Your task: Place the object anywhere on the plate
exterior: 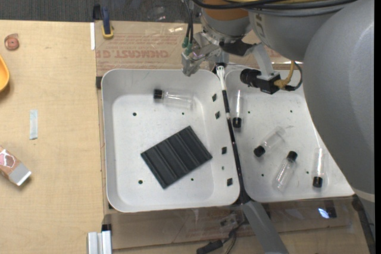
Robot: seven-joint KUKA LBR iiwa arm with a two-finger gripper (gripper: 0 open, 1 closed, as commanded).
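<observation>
You can make out one piece of red print, on the cardboard sheet [143, 47] lying behind the left bin [113, 146]. It runs upside down from this view and looks like "CHEMCYL, GE…", though the letters are too blurred to be sure of.

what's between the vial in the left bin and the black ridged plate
Nothing: in the camera view, only bare white bin floor separates the vial from the black ridged plate.

A black plate [176, 156] and one vial [171, 97] lie in the left bin [113, 128]; four vials lie in the right bin [297, 116].
</observation>
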